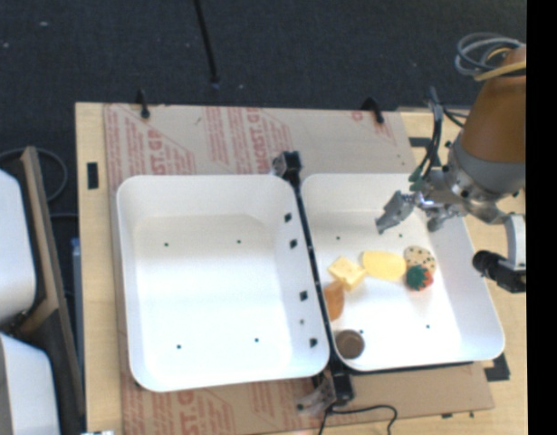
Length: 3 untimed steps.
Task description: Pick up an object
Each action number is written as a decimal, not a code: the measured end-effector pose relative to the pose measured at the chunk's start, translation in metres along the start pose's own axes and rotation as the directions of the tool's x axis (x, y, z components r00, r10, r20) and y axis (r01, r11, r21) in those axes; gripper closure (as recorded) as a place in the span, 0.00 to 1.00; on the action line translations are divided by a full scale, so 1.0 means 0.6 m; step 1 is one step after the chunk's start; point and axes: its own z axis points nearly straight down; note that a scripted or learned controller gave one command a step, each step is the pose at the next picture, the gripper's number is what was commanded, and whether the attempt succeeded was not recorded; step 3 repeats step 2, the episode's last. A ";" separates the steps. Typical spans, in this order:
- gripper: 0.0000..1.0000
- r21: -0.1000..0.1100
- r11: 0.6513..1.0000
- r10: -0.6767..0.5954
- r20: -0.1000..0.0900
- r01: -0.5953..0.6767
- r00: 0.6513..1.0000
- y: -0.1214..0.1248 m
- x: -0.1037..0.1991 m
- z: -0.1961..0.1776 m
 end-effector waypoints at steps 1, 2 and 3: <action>0.00 0.018 1.000 -0.003 -0.003 0.003 1.000 -0.093 0.120 0.092; 0.00 0.006 1.000 0.003 0.000 -0.003 1.000 -0.037 0.032 -0.072; 0.00 0.006 1.000 0.003 0.000 -0.003 1.000 -0.037 0.032 -0.072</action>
